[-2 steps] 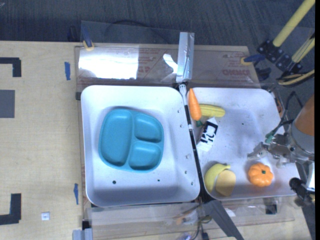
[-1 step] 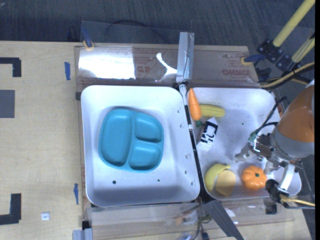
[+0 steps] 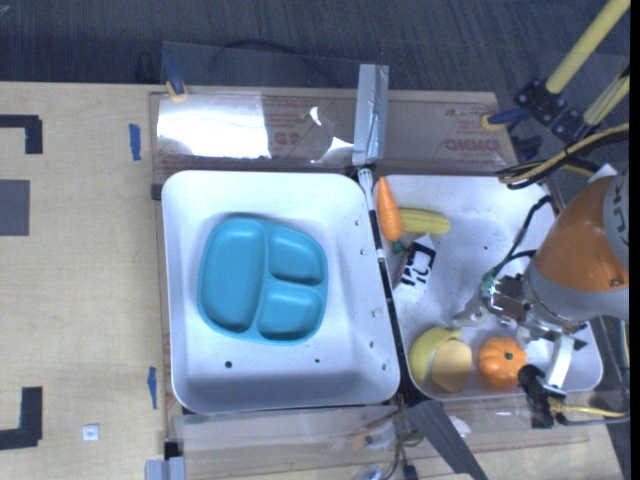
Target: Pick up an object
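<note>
Arm: the grey arm with its orange band [image 3: 590,243] is reaching in over the right bin [image 3: 470,203], toward that bin's near right corner.

Gripper: the gripper [image 3: 520,313] is hanging low beside the fruit at the bin's near edge; wrist hardware and cables are crowding the view, so whether the jaws are released or clenched I cannot tell. Nothing is showing between them.

Targets: the small orange fruit [image 3: 500,361] is sitting against the near wall, just beside the yellow-green apple [image 3: 440,358]. A carrot [image 3: 388,213] and a banana [image 3: 425,221] are lying at the far left corner, along the divider.

Other bin: the blue sectioned tray [image 3: 262,278] is resting in the middle of the left bin [image 3: 185,228].

Risk, crowding: the orange fruit and apple look to be touching, so a descending jaw is likely landing on one and rolling both aside.

Risk, wall: the fruit is hugging the near wall, leaving little room for a jaw; scraping the rim is plausible.

Risk, roundness: smooth round fruit is prone to squirting out of an off-centre pinch.

Risk, cables: loose leads by the wrist could be snagging.
</note>
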Motion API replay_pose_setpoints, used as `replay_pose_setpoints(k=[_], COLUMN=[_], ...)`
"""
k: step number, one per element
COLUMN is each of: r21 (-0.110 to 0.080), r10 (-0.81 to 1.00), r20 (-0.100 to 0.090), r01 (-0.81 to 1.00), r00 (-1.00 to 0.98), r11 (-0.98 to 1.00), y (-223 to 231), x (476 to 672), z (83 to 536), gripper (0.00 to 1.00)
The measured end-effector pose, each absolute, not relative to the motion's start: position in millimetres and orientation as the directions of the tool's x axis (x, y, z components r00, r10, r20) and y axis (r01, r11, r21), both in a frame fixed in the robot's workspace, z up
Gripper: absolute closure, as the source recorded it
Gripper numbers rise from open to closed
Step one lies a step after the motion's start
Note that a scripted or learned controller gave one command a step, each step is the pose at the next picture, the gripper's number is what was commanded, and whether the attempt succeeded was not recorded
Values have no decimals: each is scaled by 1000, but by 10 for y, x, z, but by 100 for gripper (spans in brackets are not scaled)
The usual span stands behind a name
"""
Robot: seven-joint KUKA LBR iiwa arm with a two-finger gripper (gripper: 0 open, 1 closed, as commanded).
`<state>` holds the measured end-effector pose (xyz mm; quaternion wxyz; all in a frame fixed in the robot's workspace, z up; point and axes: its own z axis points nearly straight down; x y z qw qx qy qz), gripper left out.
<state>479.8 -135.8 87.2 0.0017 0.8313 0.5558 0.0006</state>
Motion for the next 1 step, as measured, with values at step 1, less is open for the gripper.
replay_pose_setpoints(k=[1], r21=[1], r10=[936], r20=[1], r01=[936], r00=[352], r11=[-352], y=[-1068], x=[5656], z=[1216], gripper=[0])
